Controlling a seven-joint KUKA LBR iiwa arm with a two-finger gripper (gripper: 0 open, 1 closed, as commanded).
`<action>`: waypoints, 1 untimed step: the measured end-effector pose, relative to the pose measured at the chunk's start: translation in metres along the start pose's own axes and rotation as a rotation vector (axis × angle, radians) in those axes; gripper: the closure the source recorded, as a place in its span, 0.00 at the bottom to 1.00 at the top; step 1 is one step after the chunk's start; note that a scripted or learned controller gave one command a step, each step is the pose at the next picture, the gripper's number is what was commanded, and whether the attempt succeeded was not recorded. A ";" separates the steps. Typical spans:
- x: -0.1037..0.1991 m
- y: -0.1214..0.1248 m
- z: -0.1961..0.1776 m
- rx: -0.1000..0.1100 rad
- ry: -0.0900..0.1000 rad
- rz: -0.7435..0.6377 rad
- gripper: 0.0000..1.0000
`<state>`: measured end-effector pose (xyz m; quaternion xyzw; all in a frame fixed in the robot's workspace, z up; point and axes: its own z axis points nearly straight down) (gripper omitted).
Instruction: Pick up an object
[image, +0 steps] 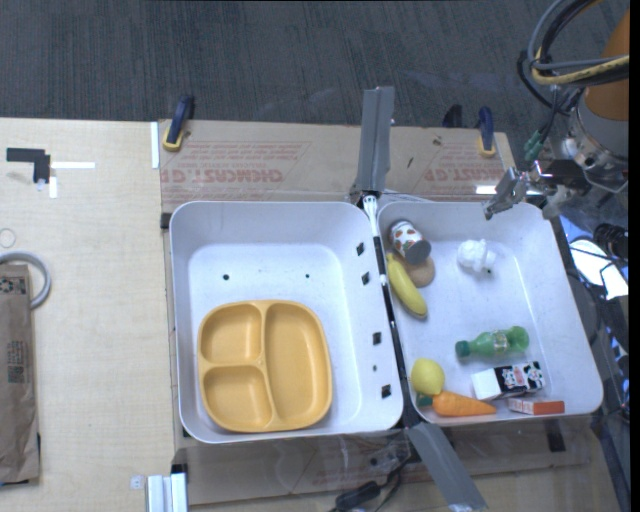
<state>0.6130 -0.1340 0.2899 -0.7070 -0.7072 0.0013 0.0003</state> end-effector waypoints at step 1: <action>-0.001 0.001 -0.008 0.001 -0.002 -0.001 1.00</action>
